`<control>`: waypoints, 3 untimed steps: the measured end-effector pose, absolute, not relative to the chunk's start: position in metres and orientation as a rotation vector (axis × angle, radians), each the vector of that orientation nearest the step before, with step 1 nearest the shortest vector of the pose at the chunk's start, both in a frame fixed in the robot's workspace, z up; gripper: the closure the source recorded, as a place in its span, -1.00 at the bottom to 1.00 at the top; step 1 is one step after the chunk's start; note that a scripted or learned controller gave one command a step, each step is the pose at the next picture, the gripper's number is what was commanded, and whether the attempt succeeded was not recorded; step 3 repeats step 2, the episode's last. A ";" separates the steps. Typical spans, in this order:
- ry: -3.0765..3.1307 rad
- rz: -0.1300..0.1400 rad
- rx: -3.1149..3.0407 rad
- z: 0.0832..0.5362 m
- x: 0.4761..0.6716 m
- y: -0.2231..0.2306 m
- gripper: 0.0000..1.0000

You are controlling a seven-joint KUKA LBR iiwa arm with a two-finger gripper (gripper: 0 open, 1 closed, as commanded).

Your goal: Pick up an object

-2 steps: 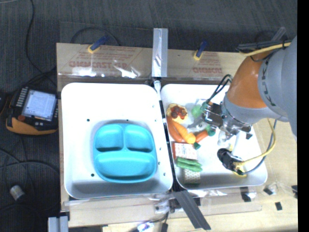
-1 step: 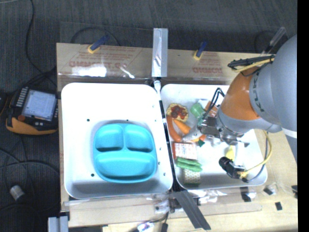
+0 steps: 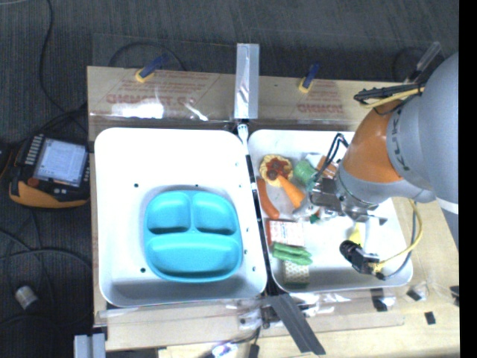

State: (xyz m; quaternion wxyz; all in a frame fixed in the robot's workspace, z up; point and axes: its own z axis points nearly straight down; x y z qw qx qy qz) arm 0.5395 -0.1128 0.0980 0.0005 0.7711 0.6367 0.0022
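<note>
The right bin (image 3: pixel 395 274) holds several toy foods along its left side: a small pizza slice (image 3: pixel 275 167), a green piece (image 3: pixel 303 171), an orange carrot (image 3: pixel 288 191), a red sausage-like piece (image 3: pixel 267 200), a red-and-white packet (image 3: pixel 287 233), a green pea pod (image 3: pixel 292 253) and a roll of tape (image 3: pixel 297 274). My gripper (image 3: pixel 322 200) hangs low over the middle of this bin, just right of the carrot and the green piece. The wrist hides its fingers.
The left bin (image 3: pixel 119 162) carries a blue divided tray (image 3: pixel 194 233). A metal divider post (image 3: pixel 247 80) stands behind the two bins. A handheld device (image 3: pixel 56 166) lies on the floor at the left. The arm covers the right bin's upper right.
</note>
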 end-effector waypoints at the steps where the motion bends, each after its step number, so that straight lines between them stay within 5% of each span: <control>1: 1.702 -0.008 2.639 0.238 0.575 -0.086 1.00; 2: 1.797 -0.009 2.578 0.182 0.561 -0.092 1.00; 3: 1.797 -0.009 2.578 0.182 0.561 -0.092 1.00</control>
